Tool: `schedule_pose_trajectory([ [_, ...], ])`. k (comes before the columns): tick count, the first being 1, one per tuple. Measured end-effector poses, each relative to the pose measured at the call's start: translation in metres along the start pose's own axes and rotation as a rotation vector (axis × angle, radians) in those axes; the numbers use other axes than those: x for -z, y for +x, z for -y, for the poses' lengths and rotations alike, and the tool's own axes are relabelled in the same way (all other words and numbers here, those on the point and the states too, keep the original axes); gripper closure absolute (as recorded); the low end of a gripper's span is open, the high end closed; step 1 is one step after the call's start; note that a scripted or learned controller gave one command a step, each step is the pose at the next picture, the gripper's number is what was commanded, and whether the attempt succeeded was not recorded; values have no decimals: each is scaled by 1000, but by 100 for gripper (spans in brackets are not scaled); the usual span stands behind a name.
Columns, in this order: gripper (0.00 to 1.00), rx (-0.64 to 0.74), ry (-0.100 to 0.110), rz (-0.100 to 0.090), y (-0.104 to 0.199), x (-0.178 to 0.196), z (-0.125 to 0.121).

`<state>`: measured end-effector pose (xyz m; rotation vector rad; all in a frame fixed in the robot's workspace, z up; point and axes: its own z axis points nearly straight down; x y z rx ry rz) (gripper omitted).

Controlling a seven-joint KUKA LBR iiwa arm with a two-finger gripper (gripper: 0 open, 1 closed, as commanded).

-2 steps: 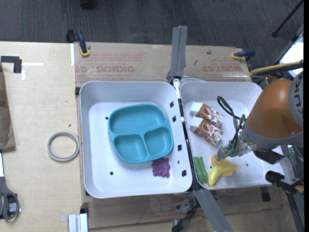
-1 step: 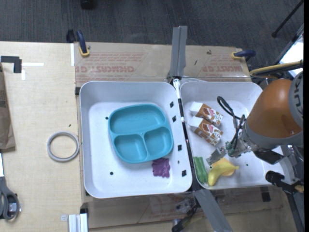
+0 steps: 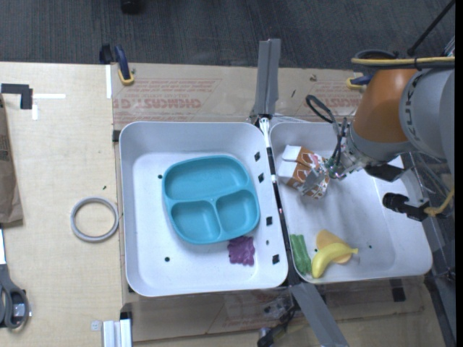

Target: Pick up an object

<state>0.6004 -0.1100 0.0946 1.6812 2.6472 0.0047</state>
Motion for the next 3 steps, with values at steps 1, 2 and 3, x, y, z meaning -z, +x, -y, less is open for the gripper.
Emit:
schedule_pose_trajectory([
  [1,100,0,3,-2,-1,8,1],
  [2,100,-45,3,-2,25,0,52],
  [3,100,-64,6,-2,52,97,-11],
])
